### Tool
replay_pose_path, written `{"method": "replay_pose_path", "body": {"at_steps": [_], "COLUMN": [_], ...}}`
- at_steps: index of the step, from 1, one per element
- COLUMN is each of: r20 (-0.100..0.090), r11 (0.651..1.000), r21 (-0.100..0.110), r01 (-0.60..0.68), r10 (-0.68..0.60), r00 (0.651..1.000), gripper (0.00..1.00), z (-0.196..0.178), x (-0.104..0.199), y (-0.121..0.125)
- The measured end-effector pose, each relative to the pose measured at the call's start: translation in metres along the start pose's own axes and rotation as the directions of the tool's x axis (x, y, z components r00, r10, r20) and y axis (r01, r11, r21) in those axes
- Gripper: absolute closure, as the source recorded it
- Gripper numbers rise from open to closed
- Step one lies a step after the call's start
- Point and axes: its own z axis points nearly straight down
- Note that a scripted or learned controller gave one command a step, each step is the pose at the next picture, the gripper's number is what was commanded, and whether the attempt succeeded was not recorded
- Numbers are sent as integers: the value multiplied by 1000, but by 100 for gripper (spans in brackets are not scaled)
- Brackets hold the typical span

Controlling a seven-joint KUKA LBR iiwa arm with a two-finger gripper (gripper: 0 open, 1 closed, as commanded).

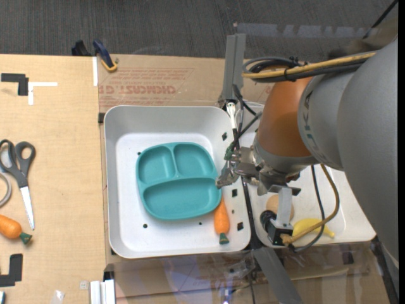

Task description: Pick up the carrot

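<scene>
An orange carrot with a green stem end lies in the left bin, against its right wall and just off the lower right corner of a teal divided plate. My gripper hangs over the divide between the two bins, a short way above the carrot and beside the plate's right edge. Nothing is seen held in it. The grey arm with its orange band covers much of the right bin.
A second carrot lies on the wooden bench at far left, below a pair of scissors. In the right bin a pale round thing and a yellow thing show under the arm. Cardboard lies behind the bins.
</scene>
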Motion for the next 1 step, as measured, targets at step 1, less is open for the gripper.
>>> {"method": "replay_pose_path", "body": {"at_steps": [1], "r20": [0], "r11": [1000], "r21": [0], "r01": [0], "r10": [0], "r00": [1000], "gripper": [0], "z": [0], "x": [0], "y": [0]}}
